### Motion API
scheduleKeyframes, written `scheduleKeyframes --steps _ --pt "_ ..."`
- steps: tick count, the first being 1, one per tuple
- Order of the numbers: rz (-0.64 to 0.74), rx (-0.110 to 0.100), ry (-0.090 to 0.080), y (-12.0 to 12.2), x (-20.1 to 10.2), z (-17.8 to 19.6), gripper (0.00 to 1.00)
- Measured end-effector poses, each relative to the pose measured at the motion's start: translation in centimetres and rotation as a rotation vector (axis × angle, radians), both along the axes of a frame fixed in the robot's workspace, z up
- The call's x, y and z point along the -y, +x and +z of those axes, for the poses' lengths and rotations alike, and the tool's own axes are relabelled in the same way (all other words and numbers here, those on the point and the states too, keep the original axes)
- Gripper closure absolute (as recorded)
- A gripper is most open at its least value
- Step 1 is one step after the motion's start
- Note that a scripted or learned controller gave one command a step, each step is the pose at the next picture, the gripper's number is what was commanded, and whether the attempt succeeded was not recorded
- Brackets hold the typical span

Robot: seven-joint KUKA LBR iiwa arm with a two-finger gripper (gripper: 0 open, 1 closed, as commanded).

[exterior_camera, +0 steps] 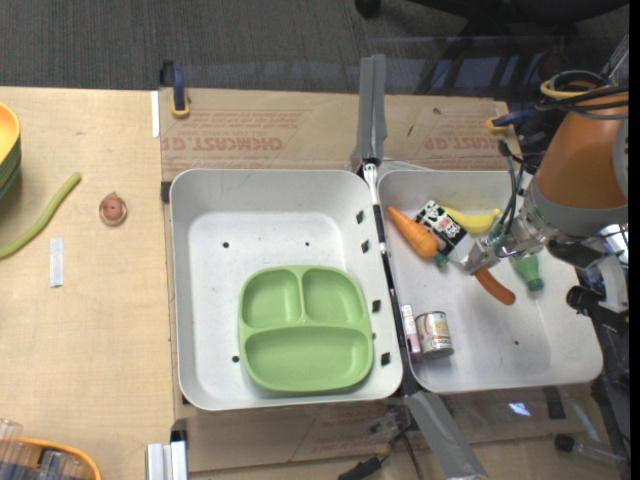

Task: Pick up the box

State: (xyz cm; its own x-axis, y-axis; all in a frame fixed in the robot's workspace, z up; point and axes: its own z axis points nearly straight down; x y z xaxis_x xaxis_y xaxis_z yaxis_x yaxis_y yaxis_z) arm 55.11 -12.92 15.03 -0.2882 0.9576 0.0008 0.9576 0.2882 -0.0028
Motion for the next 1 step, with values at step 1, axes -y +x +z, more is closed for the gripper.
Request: scheduleKeyframes --steps 1 --pt "-0.288 0.002 -0.003 4.71 0.34 7.15 1.00"
